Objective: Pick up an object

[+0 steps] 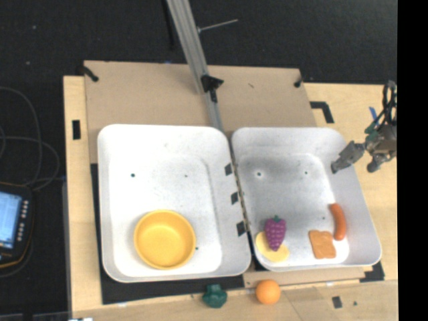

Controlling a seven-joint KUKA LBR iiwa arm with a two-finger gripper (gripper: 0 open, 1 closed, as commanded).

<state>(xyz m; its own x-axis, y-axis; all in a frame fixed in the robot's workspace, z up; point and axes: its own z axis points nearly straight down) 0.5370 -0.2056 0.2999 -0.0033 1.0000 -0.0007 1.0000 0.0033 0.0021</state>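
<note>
The grey two-finger hand [361,158] is hovering spread wide and holding nothing over the right white bin's [287,149] far edge, well apart from the small orange sausage [339,221], risking closing on air or nudging it against the wall.

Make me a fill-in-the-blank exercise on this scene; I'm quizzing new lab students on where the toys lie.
The yellow bowl lies in the ___ bin.
The purple grapes rest partly on a ___ slice.
The orange ball lies on the bench beside a ___ toy.
The tool hovers over the right bin's ___ edge.

Missing words: left; yellow; green; right
</note>
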